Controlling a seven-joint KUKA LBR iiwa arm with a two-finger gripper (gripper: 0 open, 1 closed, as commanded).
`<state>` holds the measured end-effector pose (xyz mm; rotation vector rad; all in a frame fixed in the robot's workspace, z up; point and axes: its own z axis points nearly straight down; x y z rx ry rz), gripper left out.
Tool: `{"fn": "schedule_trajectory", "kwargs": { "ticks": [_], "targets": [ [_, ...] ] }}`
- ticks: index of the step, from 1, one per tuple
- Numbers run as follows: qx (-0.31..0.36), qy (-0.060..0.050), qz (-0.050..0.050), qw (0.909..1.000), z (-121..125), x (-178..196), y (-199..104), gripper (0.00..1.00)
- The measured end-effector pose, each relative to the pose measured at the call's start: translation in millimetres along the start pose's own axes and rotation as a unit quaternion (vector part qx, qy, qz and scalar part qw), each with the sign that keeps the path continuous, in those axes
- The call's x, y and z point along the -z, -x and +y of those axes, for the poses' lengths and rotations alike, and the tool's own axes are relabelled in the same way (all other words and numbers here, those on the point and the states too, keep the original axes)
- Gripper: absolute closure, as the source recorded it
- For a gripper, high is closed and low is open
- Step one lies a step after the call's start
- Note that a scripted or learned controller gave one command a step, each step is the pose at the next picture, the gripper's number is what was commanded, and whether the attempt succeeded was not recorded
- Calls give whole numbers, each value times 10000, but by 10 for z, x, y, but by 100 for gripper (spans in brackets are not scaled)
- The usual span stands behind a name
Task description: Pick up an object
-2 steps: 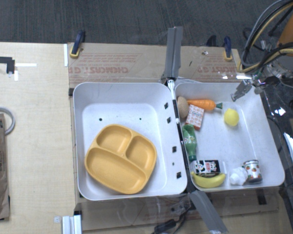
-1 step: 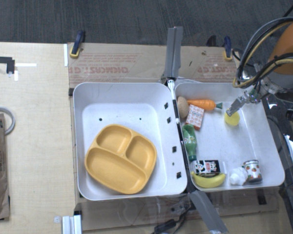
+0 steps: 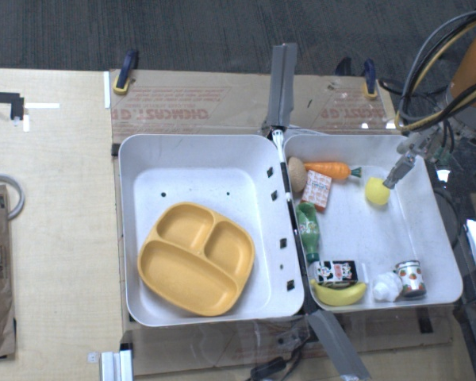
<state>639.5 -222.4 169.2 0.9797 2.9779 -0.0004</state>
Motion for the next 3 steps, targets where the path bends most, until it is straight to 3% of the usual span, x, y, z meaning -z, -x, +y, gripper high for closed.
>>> {"fn": "schedule_trajectory", "kwargs": {
  "ticks": [1,2,3],
  "targets": [
    [-1123,-4,3,9937,64,-6,91,0],
    [638,-2,15,9980,75,-151,-91,0],
    [1746,3,10,9846,1,-759,-9,0]
  ]
}}
